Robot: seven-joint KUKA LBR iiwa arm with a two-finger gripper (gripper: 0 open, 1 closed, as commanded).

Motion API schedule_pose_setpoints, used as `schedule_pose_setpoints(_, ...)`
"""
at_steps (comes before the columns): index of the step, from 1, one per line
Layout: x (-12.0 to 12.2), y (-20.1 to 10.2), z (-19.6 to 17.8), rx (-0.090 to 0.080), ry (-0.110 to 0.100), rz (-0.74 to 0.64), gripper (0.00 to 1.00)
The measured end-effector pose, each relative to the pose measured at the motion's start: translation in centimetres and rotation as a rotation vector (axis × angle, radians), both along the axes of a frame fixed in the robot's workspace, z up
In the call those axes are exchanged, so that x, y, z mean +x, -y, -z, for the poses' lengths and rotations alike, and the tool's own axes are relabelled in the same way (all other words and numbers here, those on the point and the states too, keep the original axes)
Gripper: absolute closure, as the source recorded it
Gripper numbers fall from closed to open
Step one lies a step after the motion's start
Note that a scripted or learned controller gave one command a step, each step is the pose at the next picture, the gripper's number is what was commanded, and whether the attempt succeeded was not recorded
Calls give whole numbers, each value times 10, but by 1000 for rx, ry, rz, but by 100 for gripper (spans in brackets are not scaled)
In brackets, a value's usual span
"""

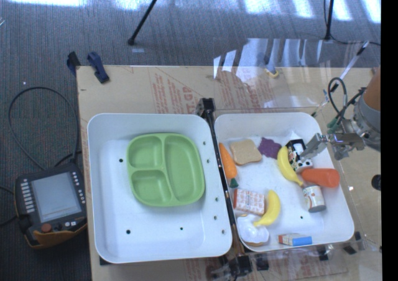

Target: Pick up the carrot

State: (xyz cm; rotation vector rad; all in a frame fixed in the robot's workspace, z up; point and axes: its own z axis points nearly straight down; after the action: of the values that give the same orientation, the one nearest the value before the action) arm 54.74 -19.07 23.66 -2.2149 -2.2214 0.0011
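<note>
Approach step, I'd judge — nothing grasped yet. Carrot (227, 161) lies in the right bin (343, 208), hard against that bin's left wall, long axis running roughly up-down in the frame, green stem end toward the bottom. Toast slice (246, 151) sits just beside it on the right, close or maybe touching — can't tell which.

Gripper (311, 149) is at the right-centre of the frame, reaching in over the upper right part of the same bin. Its fingers point left and down, near a small black-and-white item (297, 154) and the top of a banana (286, 165). I can't tell whether the pincer is wide or narrow — it's too small and cluttered at the tip. I see nothing between the fingers.

So the carrot is well apart from the pincer, off to its left across the bin, with the toast and a purple piece (270, 147) lying between.

Next move, as I read it: travel left across the bin, line the fingers across the carrot's narrow width, then descend. The wall on one side and toast on the other leave little room for the fingers, so a miss or a bump on the rim looks likely.

Green divided plate (166, 168) sits in the left bin (112, 224), not involved.
</note>
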Motion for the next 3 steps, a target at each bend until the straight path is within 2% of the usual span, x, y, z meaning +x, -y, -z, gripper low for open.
schedule_pose_setpoints(1, -38, -50, 49, 1, -7, 249, 0)
schedule_pose_setpoints(2, -62, -139, 51, 1, -7, 277, 0)
schedule_pose_setpoints(3, 13, -155, 51, -2, -3, 288, 0)
